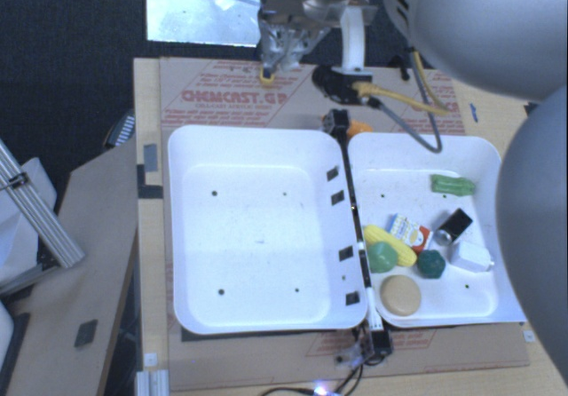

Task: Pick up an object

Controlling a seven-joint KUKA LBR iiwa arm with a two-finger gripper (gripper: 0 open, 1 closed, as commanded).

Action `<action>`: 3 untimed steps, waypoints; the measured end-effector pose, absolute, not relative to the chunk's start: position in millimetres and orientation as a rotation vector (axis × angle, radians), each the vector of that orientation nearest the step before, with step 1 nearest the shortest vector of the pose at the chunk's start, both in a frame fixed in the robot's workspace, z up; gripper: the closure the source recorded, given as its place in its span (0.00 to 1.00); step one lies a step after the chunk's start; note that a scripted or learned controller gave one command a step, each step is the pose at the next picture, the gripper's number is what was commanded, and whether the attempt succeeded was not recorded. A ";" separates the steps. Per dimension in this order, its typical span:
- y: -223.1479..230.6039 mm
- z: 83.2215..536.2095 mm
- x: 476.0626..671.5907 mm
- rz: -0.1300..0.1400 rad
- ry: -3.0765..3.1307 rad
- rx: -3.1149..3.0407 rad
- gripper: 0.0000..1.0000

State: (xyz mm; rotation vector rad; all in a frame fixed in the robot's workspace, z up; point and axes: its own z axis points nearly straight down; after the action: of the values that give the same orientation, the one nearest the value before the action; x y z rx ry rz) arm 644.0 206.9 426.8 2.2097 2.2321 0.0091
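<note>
On the brown cardboard-covered tabletop [222,92], the gripper [282,48] hangs high; I cannot tell its fingers' state. Best target: the isolated pale green block [453,183] in the shallow white right bin [417,144], approached vertically.

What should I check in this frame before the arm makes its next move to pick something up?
1. Objects available in the right bin: ok, yellow piece, tan disc, green block among them.
2. Gripper above a target: not ok, it hangs beyond the bins over the cardboard.
3. Anything held: cannot tell.
4. Targets well separated: not ok, most are clustered.
5. Cable away from the objects: ok.
</note>
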 end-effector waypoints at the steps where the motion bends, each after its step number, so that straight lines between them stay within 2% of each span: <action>1: 234.8 464.1 573.1 0.008 2.233 2.211 1.00; 3: 234.4 495.4 504.6 0.004 2.229 2.214 1.00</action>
State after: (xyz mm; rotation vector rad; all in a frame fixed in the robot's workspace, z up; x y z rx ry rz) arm 504.6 234.4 495.4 2.2142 2.2285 0.0043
